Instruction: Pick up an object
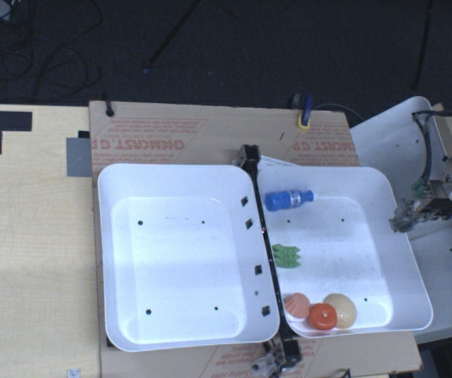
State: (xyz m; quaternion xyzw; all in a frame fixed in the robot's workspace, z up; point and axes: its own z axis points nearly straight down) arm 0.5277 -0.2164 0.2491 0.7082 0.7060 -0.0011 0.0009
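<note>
Looking down at a slant, the camera view takes in two shallow white bins side by side on a cardboard sheet [210, 136] that covers part of the desk [29, 242]. The left bin [112, 211] shows its bare white floor with a few small dark holes. The right bin [391, 235] holds every loose object. A blue bottle [287, 200] lies on its side near the far left corner of that bin, just beside the black divider [261, 242] where the two bins meet. A small green item [286, 256] lies near the middle of the bin's left side, also close to the divider. Three things cluster in the near corner: a pink piece [295, 305], a red round piece [322, 316] touching it, and a tan ball [341, 309] touching the red one on the other side.

The claw [405, 220] hangs at the right rim of the right bin, well apart from all the objects, with the arm's wrist [439, 183] behind it at the frame's right. It is small and blurred, so whether it is open or closed cannot be told, and nothing shows in its grip.

A blue and yellow clamp [305, 110] stands at the cardboard's far edge.
</note>
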